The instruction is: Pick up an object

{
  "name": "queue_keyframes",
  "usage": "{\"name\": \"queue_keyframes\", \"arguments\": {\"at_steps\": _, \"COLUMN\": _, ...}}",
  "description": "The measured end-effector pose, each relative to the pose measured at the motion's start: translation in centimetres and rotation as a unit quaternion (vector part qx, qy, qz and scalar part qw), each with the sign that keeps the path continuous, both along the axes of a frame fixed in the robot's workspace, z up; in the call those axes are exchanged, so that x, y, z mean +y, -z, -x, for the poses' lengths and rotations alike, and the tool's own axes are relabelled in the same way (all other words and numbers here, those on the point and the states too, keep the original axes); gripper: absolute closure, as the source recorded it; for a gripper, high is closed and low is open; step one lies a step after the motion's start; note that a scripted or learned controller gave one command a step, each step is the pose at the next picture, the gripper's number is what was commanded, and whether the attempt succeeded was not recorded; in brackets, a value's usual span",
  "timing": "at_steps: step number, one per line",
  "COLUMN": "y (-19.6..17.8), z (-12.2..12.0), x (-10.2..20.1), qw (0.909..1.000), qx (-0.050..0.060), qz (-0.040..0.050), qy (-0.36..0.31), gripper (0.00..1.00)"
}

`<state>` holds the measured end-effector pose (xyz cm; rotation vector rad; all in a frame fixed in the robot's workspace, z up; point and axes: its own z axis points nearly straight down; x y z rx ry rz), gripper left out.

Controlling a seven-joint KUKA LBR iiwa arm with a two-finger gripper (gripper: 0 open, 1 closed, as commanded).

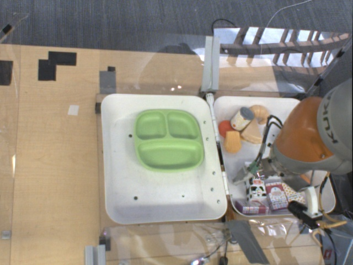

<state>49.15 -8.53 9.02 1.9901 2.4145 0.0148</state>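
Arm (pixel 309 134) comes in from the right, grey w/ orange band, hanging over the right bin (pixel 223 106). End effector (pixel 255 173) sits low in that bin, approx. mid-front, just above a small black-and-white carton (pixel 255 190). Can't tell how the end effector is set or whether anything is in it; the arm's bulk and cables cover too much.

Right bin contents, back to front:
- tan wedge-shaped piece (pixel 255 132) near the back, partly under a cable
- cream cylinder w/ grey end (pixel 241 118) lying on its side, touching the tan piece
- red ball-like item (pixel 224 128) beside the divider betw. bins
- orange-yellow block (pixel 233 142) just in front of the red one, touching it
- black-and-white carton at front, w/ a red-and-white box (pixel 276 196) just beside it on the right
- more small packets along the front rim, too cluttered to tell apart

Left bin (pixel 116 197) holds a green divided plate (pixel 168 139), three compartments: two small at the back, one wide at front. Plate sits approx. centre, a bit toward the back.

Both bins rest side by side on the wood desk (pixel 49 164). Black squares (pixel 55 64) are marked on the desk top-left. Clear panel edges run around the bins. Dark carpet (pixel 110 10) beyond the desk at the top.
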Motion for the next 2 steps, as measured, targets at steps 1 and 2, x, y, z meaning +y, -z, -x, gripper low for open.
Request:
{"name": "queue_keyframes", "arguments": {"at_steps": 1, "y": -1.1, "z": -0.3, "x": 0.2, "qw": 1.0, "qx": -0.004, "qz": -0.0003, "qy": -0.001, "gripper": 1.0}}
{"name": "queue_keyframes", "arguments": {"at_steps": 2, "y": -9.5, "z": -8.7, "x": 3.0, "qw": 0.9991, "qx": 0.005, "qz": -0.0008, "qy": 0.043, "gripper": 1.0}}
